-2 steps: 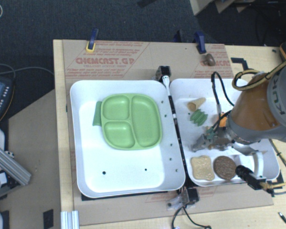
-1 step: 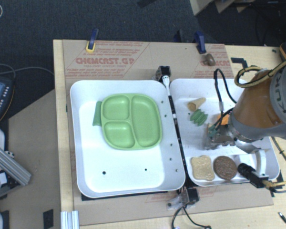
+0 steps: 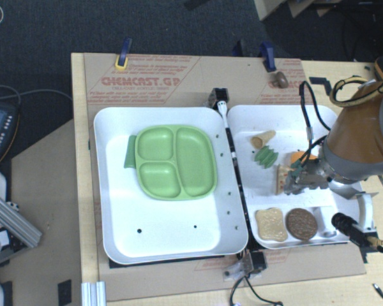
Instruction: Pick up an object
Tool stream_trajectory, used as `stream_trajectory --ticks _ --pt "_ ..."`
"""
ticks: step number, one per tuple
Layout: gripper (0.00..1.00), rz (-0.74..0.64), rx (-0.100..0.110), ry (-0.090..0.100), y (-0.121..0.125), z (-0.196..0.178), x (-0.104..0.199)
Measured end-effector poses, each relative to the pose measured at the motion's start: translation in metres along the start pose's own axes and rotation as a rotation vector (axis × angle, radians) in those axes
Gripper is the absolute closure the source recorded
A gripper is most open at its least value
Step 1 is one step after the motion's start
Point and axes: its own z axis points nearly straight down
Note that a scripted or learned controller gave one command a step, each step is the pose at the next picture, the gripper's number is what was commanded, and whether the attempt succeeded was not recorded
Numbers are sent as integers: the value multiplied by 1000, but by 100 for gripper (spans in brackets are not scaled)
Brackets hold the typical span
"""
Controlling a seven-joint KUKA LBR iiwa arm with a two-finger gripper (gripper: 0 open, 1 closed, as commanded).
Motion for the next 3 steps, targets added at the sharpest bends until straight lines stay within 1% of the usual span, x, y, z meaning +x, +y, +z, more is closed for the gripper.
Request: stream_trajectory --ticks 1,2,3 --pt "100 -3 -1 1 1 -56 10" --pt "100 -2 0 1 2 -85 10" --pt "100 -5 2 2 34 -78 44"
